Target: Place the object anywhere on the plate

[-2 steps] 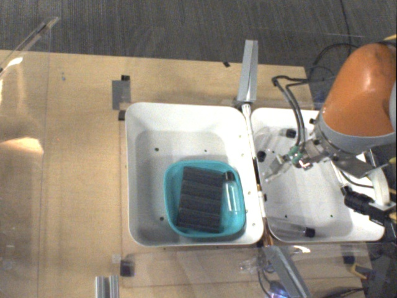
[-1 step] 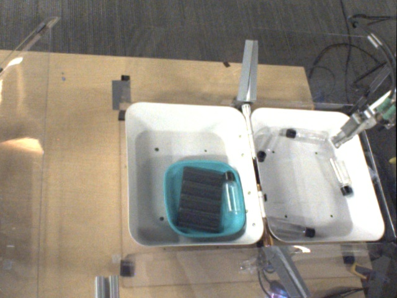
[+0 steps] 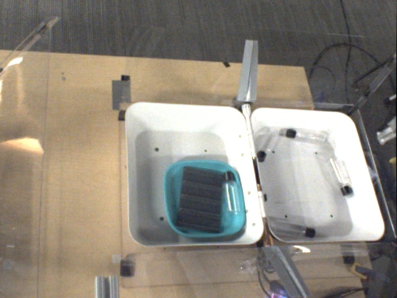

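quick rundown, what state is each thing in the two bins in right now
teal plate: flat in the left bin, near its front right corner
dark ridged block: lying flat on the plate
clear vial: lying on the plate, beside the block's right edge
right bin: holds clear tubes with black caps along its walls

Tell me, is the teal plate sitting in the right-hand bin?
No, the teal plate lies in the left bin, carrying a dark ridged block.

One fixed camera looks down aslant on both bins (image 3: pixel 142 166).
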You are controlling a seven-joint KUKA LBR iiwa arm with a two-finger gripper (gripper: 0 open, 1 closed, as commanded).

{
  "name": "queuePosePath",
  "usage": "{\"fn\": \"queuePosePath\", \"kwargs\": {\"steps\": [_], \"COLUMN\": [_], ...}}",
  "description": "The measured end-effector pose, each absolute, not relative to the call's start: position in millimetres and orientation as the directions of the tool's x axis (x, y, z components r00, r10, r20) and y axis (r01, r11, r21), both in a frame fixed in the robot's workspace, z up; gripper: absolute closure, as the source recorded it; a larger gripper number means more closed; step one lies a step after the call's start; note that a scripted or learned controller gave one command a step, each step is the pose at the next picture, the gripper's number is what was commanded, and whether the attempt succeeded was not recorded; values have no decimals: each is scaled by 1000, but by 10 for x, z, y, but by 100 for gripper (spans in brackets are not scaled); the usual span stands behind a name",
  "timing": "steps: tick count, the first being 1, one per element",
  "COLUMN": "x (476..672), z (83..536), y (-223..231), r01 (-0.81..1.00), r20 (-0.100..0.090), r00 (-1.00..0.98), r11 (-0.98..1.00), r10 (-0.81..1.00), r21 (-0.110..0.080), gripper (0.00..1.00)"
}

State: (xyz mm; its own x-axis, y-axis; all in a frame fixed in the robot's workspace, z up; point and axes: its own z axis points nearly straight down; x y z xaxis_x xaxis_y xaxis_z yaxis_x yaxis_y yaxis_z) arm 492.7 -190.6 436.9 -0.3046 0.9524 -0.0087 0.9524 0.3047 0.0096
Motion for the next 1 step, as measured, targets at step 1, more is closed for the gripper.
{"fn": "queuePosePath", "kwargs": {"steps": [1], "x": [4955], "z": [4501], "y": [-1889], "r01": [949], "r20": [-17], "r00": [-315], "r11": [315], "r10": [949], "r21": [19], "gripper": [100]}}
